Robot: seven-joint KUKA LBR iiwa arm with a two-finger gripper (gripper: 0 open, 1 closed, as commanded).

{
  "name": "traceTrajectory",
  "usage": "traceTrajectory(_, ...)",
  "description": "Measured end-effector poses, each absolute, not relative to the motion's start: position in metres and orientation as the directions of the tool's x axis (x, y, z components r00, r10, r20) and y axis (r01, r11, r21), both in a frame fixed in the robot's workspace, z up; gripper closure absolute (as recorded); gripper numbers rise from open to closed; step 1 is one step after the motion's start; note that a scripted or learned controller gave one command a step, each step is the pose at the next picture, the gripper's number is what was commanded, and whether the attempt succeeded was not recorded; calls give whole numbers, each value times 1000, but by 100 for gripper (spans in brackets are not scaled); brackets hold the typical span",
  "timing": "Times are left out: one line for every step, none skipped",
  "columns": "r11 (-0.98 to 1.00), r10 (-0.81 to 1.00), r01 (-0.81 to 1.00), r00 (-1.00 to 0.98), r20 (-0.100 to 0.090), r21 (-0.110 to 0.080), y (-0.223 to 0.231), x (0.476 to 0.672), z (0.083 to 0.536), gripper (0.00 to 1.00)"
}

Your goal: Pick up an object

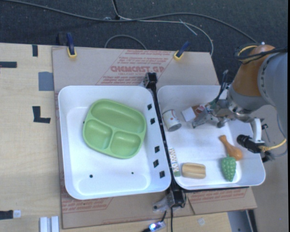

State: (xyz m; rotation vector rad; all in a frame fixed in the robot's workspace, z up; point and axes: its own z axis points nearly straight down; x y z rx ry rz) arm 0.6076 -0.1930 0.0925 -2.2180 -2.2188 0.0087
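Note:
My gripper [206, 119] is low over the upper middle of the right bin [251, 180], reaching in from the right under the grey and orange wrist. Just to its left lie a small white-grey box [189, 113] and a small red-and-white piece [199, 109], close against the gripper's tip. A silver can [171, 120] lies on its side further left, near the divider. An orange carrot-like toy [230, 148], a green bunch of grapes [227, 168] and a tan bread roll [193, 170] rest along the bin's front.
The left bin [67, 144] holds a green divided plate [115, 128]. A black clip-lined divider [157, 129] separates the bins. Cardboard lies beneath them, with clamps [70, 47] at its back edge.

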Motion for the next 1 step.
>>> traceTrajectory(2,1000,1000,-2,0,-3,-192,609,106,100)
